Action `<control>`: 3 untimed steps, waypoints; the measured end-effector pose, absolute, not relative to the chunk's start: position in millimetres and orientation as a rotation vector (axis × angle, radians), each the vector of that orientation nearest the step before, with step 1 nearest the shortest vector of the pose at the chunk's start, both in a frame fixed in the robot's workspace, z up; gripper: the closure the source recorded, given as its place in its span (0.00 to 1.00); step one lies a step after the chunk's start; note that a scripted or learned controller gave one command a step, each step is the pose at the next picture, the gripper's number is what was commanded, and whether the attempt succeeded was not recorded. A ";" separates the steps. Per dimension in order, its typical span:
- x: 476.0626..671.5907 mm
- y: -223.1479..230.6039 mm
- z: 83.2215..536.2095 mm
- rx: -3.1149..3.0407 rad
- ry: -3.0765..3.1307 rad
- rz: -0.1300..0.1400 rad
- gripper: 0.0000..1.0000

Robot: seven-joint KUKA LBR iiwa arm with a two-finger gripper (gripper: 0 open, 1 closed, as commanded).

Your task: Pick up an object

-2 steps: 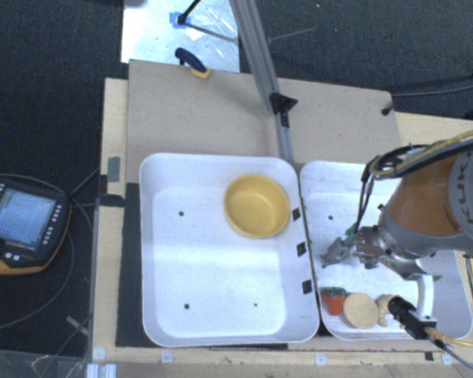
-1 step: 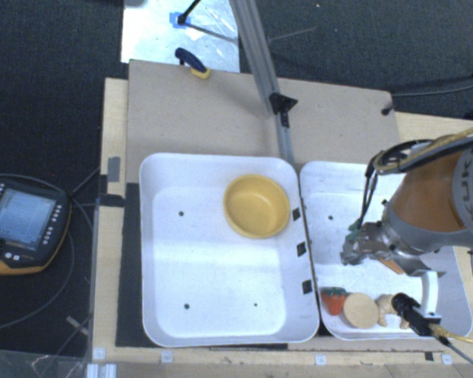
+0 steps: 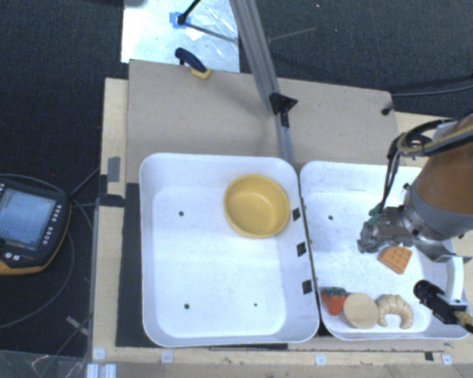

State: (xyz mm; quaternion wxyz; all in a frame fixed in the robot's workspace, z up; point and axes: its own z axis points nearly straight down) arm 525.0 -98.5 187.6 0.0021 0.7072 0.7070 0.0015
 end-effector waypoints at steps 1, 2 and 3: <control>525.3 -88.3 242.3 2.217 2.220 0.006 1.00; 525.8 -88.4 256.1 2.220 2.221 0.002 1.00; 555.3 -36.8 245.9 2.216 2.228 0.001 1.00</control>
